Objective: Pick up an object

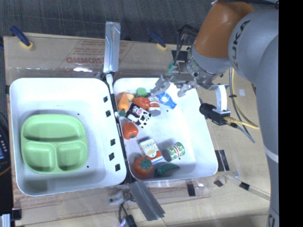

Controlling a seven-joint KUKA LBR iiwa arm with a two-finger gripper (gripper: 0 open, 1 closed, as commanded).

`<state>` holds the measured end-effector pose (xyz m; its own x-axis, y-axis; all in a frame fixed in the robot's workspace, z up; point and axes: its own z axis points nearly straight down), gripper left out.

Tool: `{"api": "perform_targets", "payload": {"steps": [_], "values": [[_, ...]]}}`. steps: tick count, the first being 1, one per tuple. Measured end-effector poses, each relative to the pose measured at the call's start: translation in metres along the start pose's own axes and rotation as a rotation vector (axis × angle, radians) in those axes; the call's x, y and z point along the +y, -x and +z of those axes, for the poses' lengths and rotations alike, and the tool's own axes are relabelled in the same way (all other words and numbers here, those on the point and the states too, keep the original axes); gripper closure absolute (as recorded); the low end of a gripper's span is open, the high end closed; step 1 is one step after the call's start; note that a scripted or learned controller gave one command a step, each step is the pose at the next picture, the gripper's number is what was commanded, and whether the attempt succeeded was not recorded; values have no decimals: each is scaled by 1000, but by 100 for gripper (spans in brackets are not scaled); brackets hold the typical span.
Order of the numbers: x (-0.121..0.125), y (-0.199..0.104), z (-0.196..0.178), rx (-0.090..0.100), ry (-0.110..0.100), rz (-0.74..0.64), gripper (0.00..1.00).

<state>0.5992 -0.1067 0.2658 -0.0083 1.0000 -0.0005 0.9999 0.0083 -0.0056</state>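
The blue packet [168, 100] is the thing we take to be nearest the gripper [176, 85], lying in the right bin [203, 136] near its far wall, just beside the red-and-white can [154, 105]. From the packet, the fingers sit just above and slightly toward the far wall, one finger [160, 85] reaching out to the packet's left and the other [184, 89] to its right, so they look spread wide with nothing between them. The packet's long axis seems to run slantwise, from the can's side up toward the far wall, though its small size makes this hard to tell. We judge that a short drop toward the packet is what the next move calls for. Crowded just beyond the can lie the cow toy [139, 115], the orange piece [123, 100] and the green piece [141, 91], which could get in the way.
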Motion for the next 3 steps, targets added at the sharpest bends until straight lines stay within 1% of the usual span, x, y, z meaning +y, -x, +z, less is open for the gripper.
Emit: {"api": "perform_targets", "payload": {"steps": [1,2,3], "values": [[0,-1,-9,0,-3,-6,100],[-69,-87,57,0,-1,-76,100],[-44,-33,65,0,3,199,100]]}}
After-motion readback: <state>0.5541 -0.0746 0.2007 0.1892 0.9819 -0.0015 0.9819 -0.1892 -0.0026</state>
